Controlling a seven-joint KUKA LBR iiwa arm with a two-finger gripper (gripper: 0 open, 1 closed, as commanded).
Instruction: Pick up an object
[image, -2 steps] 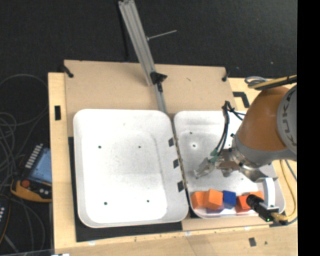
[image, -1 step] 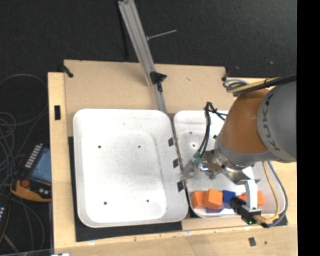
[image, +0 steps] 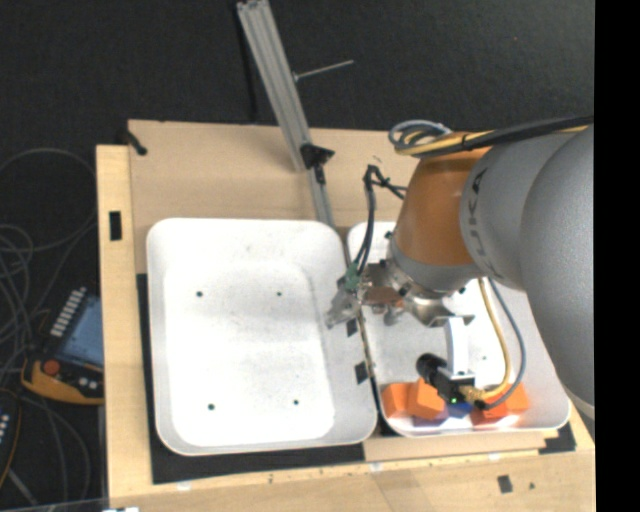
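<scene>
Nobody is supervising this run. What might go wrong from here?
The gripper hangs over the rim between the bins, apart from the orange blocks, so a grasp here would likely catch nothing. Those blocks crowd the front wall of the right bin, which may block a descent.

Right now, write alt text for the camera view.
The arm reaches in from the right over the right bin, hiding much of it. At that bin's near edge lie orange things; the left bin sits beside it.
</scene>
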